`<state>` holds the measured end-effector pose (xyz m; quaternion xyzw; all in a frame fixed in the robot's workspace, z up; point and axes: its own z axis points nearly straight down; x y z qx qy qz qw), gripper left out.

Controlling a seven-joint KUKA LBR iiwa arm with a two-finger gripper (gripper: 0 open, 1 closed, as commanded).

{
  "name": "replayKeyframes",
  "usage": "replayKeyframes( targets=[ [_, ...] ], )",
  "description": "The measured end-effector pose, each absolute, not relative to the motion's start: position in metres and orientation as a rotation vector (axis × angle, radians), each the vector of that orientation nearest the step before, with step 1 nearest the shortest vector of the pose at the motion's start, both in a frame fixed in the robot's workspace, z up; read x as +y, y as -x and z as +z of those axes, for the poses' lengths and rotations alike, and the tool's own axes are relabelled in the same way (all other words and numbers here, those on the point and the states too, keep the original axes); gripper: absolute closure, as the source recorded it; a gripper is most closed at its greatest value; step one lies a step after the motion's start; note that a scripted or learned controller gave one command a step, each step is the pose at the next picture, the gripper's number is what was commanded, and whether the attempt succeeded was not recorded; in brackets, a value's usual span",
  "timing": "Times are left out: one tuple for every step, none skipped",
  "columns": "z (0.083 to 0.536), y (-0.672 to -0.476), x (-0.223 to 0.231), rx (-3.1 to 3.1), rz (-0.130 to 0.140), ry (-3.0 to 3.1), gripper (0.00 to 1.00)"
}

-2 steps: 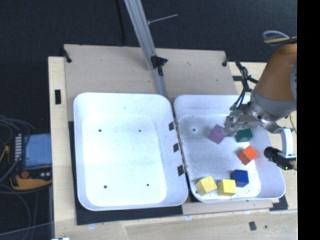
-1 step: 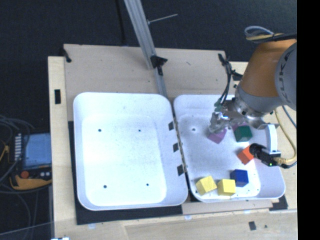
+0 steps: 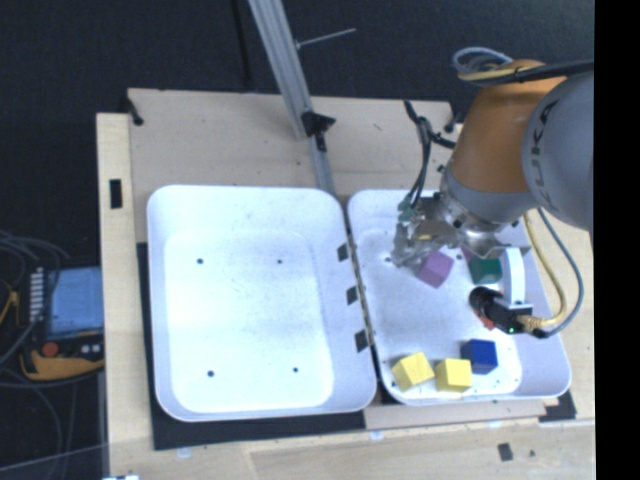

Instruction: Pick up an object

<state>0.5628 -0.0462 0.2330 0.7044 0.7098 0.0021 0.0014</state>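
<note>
**Gripper hovering at a purple block in the right bin**

Along the near edge of the right bin point(image 3: 560, 373), two yellow blocks point(image 3: 413, 370) point(image 3: 454, 374) are sitting side by side, with a blue block point(image 3: 481, 354) just behind them toward the near right corner. The left bin point(image 3: 160, 268) is lying alongside.

Farther in, near the middle of the right bin, a purple block point(image 3: 434, 268) is resting tilted, and a green block point(image 3: 486, 267) is lying just to its right, partly under the arm point(image 3: 500, 148). The gripper point(image 3: 415, 243) is hanging at the purple block's far left corner; you cannot tell whether its fingers are apart or together, and nothing shows the block between them.

If you are going for the purple block, you are probably wanting the gripper centred over it and squared to its tilted sides before closing, keeping off the green neighbour.
</note>
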Motion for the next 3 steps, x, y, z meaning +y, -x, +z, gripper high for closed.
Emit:
replayKeyframes(
  targets=[
    [0.23, -0.553, 0.003, 2.231, 0.002, -2.214, 1.0],
    [0.23, -0.554, 0.045, 2.23, 0.003, -2.214, 1.0],
    [0.229, -0.565, 0.099, 2.231, 0.003, -2.213, 1.0]
  ],
)
